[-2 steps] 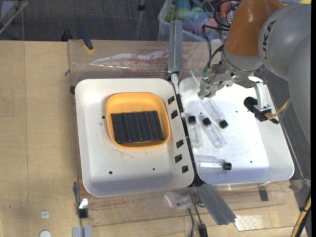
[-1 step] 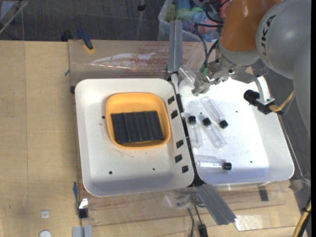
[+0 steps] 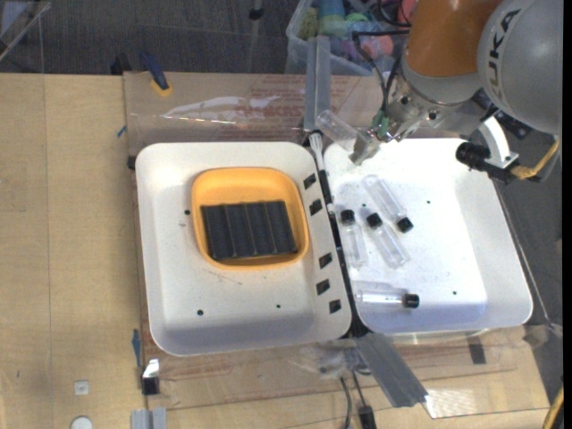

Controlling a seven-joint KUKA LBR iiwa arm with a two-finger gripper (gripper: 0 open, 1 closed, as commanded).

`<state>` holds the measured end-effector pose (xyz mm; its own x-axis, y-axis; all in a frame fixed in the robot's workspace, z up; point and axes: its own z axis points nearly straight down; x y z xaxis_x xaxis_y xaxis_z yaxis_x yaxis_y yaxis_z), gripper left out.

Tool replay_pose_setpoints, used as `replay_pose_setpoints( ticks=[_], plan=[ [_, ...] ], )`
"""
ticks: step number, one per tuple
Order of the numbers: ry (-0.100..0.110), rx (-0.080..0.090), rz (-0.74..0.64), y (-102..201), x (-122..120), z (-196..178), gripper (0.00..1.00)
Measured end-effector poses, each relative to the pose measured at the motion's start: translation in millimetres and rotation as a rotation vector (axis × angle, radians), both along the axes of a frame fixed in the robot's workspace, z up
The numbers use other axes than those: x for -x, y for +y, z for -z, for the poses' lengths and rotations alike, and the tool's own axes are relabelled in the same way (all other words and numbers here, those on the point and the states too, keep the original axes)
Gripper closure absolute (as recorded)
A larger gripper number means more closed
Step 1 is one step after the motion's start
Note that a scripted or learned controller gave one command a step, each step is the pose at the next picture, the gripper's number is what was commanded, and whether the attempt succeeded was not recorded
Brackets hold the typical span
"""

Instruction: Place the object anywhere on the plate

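Camera view shows you the end effector [image 3: 365,148], grip state unclear, hovering over the right bin's [image 3: 500,266] clear vials [image 3: 382,217], probably selecting one for the orange plate [image 3: 248,182].

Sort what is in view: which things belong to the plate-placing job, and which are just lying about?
Job:
- yellow plate, left bin
- dark ridged block already on the plate
- clear vials with black caps, right bin
- gripper above the right bin's far edge

Lying about:
- box of coloured clutter behind the bins
- blue clip
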<state>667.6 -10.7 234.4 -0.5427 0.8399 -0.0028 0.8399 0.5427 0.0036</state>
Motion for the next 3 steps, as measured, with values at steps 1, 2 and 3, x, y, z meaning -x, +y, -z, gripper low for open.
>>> replay_pose_setpoints(
  ticks=[1, 2, 3],
  plan=[
    [0.001, 0.0, -0.013, -22.0, 0.0, -34.5, 1.0],
    [0.0, 0.001, -0.068, -43.5, 0.0, -48.8, 1.0],
    [0.0, 0.002, -0.105, -67.2, -0.1, -74.7, 1.0]
  ],
)
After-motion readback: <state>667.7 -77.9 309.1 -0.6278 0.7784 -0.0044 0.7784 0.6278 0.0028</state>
